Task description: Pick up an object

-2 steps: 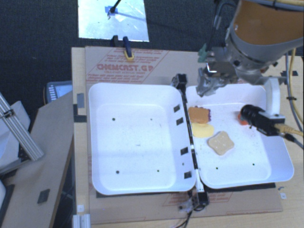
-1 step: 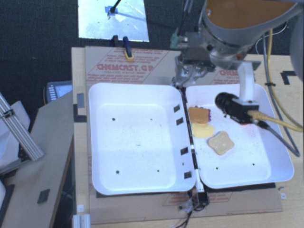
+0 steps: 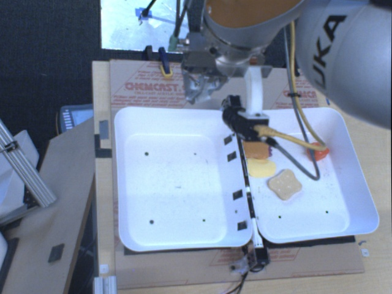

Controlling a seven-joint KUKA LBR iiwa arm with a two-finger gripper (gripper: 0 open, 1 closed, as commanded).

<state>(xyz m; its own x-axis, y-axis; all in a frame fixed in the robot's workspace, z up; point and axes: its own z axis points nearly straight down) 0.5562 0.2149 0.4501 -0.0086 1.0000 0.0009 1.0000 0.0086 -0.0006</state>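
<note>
Tan lobed cracker, flat yellow disc

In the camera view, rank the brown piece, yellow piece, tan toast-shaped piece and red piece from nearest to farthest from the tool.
The tool hangs near the left bin's far rim.
1. Brown piece, right bin, by the divider.
2. Yellow piece, just in front of it.
3. Tan toast-shaped piece, mid-bin, and red piece, nearer the right wall: too close to call.

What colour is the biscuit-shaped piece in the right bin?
The piece is pale tan, clearest in the camera view.
</note>
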